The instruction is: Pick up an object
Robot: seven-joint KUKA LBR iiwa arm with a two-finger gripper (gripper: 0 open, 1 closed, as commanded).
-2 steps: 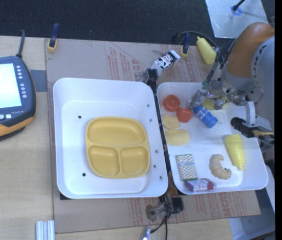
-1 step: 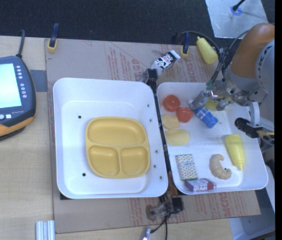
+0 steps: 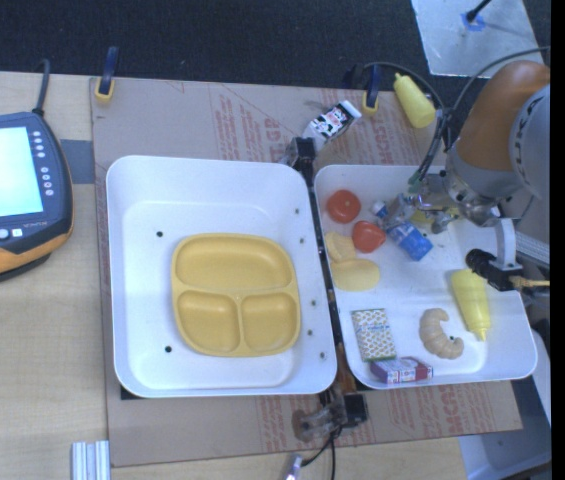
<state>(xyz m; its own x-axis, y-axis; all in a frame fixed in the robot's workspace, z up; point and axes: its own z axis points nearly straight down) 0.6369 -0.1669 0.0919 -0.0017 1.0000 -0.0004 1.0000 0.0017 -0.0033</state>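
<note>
The right white bin (image 3: 507, 363) holds several small items. Two red tomatoes (image 3: 342, 205) (image 3: 367, 235) lie at its left, with pale yellow pieces (image 3: 356, 274) below them. A blue packet (image 3: 411, 241) sits near the middle. A yellow bottle (image 3: 471, 301), a tan croissant (image 3: 441, 333), a patterned box (image 3: 373, 333) and a red box (image 3: 400, 370) lie toward the front. My gripper (image 3: 414, 208) hangs low at the bin's back, just above the blue packet, under the grey arm with its orange band (image 3: 497, 108).
The left white bin (image 3: 132, 218) holds a yellow divided tray (image 3: 234, 294). A control pendant (image 3: 2, 188) lies at the far left of the bench. Behind the bins lie a small carton (image 3: 330, 121) and a yellow object (image 3: 414, 100). Cables run along the back.
</note>
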